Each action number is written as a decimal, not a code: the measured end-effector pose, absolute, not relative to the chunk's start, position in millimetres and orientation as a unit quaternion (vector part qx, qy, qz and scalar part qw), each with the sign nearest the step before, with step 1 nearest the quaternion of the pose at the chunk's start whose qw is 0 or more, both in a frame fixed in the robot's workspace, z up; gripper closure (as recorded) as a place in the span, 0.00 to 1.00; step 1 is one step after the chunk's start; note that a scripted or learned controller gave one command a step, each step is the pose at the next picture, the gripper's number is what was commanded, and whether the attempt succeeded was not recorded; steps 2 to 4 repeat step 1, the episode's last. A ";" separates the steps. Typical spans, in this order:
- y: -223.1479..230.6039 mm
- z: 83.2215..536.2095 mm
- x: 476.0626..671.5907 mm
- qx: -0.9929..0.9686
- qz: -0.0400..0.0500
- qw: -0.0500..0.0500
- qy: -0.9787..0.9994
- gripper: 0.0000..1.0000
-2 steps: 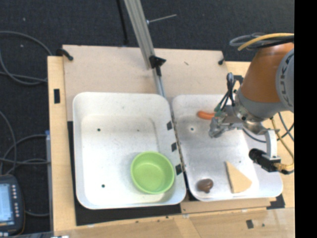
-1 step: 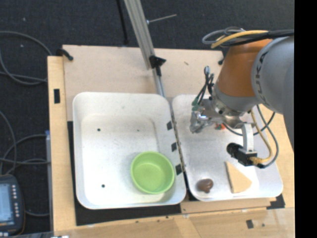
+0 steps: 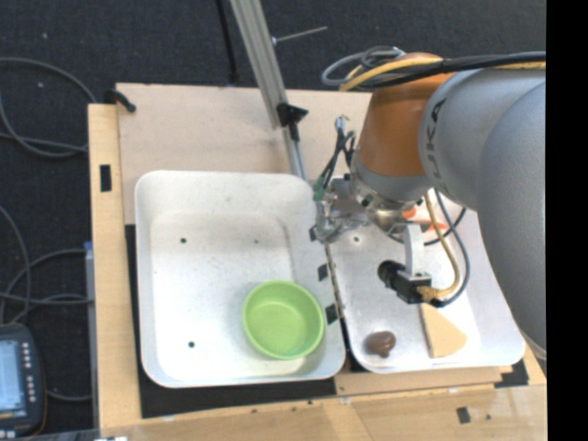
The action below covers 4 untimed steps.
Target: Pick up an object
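A lime green bowl (image 3: 283,319) sits upright in the left bin (image 3: 184,209), near its front right corner. The right bin (image 3: 487,338) holds a small brown lump (image 3: 380,343) by its front wall. Beside the lump lies a tan wooden wedge (image 3: 444,334). My gripper (image 3: 336,220) hangs below the orange wrist band, over the right bin's back left part, close to the wall between the bins. It is well behind the lump and the wedge. A bit of something orange-red (image 3: 419,211) peeks out from under the wrist.
A slanted aluminium pole (image 3: 262,58) rises from the bench behind the bins. The big grey arm (image 3: 496,154) covers most of the right bin's back and right side. Cables lie on the dark floor at left.
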<state>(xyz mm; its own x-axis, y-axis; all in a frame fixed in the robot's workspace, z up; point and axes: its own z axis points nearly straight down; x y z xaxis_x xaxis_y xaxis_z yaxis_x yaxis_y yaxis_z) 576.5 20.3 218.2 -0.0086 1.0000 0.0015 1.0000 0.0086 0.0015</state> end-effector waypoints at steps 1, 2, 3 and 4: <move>74.3 233.5 574.2 0.704 0.002 0.000 0.710 1.00; 74.3 233.5 574.2 0.704 0.002 0.000 0.710 1.00; 74.3 233.5 574.2 0.704 0.002 0.000 0.710 1.00; 74.3 233.5 574.2 0.704 0.002 0.000 0.710 1.00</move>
